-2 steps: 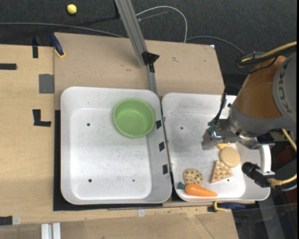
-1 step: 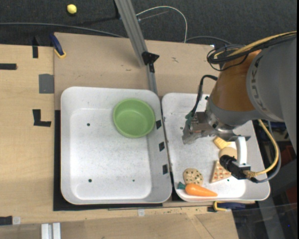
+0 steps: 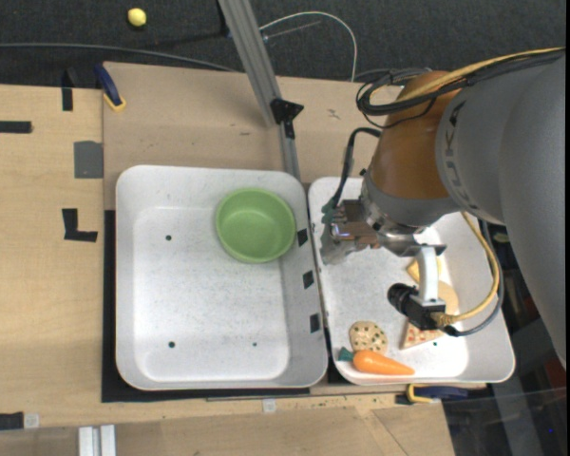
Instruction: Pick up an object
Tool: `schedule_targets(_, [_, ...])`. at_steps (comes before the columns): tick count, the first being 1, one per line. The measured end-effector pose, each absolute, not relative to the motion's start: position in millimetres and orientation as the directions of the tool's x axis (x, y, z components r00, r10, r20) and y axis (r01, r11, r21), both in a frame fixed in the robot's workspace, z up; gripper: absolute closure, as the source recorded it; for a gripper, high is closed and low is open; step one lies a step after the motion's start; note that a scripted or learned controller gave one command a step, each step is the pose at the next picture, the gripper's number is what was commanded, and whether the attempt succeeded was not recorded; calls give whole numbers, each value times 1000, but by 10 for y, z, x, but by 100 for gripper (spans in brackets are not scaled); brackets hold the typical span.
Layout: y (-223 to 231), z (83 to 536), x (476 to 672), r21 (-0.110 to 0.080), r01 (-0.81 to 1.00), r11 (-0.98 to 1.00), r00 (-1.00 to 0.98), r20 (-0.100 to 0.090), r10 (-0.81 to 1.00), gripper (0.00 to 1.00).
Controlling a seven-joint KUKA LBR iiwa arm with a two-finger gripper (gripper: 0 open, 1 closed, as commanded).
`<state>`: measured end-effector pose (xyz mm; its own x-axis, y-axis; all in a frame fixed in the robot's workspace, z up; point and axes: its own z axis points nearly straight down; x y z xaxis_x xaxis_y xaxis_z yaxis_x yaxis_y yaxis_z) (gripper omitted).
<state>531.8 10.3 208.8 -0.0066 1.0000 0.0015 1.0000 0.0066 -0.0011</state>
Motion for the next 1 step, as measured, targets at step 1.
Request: schedule_targets(1, [606, 2063, 5560, -1, 1000, 7, -7, 2, 1000, 100])
